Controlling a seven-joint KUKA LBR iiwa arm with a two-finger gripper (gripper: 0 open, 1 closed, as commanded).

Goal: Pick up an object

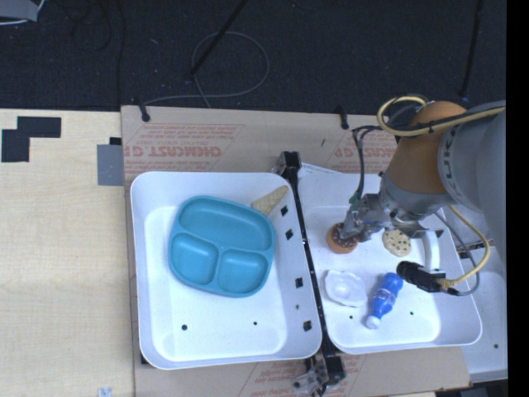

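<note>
Cardboard-covered bench (207,139), right shallow white bin (417,325): gripper (357,224) low on brown round doughnut-like toy (339,240), claw opening can't tell; best centre there, clear of speckled round cookie (397,241) just right.

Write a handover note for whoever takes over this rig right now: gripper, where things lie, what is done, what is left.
Gripper: low in the right bin, at the brown ring; a hold cannot be confirmed.
Also in that bin: cookie, white lid, blue bottle.
Left bin: blue plate, tan wedge beside its upper right edge.
Done: nothing visibly lifted.
Left: grip one thing and raise it clear.
</note>
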